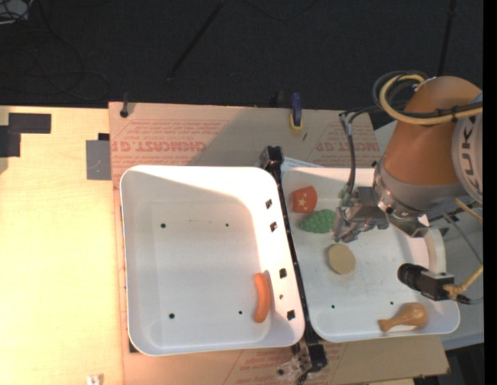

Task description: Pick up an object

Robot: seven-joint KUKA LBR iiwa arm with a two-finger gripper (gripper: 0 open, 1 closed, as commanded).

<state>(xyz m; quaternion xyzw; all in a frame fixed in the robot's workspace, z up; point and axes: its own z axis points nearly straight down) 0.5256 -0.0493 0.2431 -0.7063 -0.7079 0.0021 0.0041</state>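
Over the right bin (369, 311), the arm (413, 192) is reached in from the right and pointed steeply down, its orange band (429, 131) seen from above. The tool (350, 224) is held low, just beside the green piece (317, 222) and near the tan disc (341, 259); whether it is open or closed cannot be told. A red block (304, 200) is set against the green piece. In the left bin (192, 263), an orange sausage (263, 297) is laid by the right wall.
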